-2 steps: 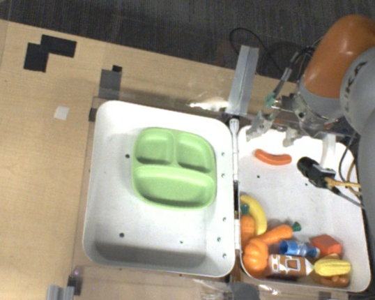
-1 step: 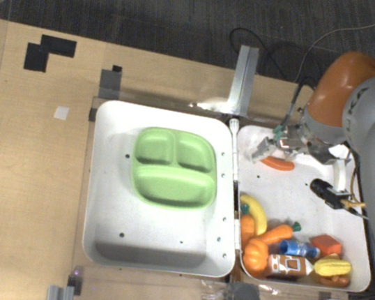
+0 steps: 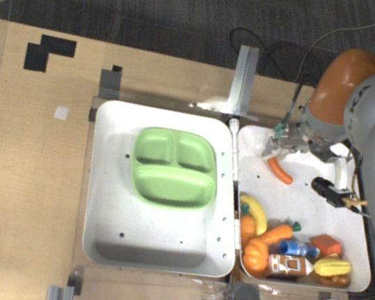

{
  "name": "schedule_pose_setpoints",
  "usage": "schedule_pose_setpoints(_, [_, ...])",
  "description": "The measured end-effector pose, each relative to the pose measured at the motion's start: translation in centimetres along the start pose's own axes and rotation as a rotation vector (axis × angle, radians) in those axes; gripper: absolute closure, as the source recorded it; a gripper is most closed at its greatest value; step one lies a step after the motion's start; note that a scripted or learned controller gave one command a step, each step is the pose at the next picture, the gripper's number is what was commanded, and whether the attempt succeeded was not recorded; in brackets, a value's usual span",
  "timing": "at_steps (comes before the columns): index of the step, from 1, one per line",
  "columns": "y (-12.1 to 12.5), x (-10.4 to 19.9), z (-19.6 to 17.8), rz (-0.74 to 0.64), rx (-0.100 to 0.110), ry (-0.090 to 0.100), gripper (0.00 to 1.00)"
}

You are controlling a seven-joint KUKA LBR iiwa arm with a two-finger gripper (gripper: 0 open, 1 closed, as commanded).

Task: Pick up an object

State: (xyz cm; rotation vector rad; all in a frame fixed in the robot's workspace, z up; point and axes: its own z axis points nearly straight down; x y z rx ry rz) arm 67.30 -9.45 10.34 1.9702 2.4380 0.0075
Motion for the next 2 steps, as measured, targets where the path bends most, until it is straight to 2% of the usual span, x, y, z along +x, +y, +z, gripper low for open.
schedule_pose_setpoints(1, [-3.8, -1.8, -5.7, -0.011, 0.005, 0.001, 1.00])
schedule_pose_setpoints(2, [-1.6, 1.9, -9.6, 0.219, 0.007, 0.001, 1.00])
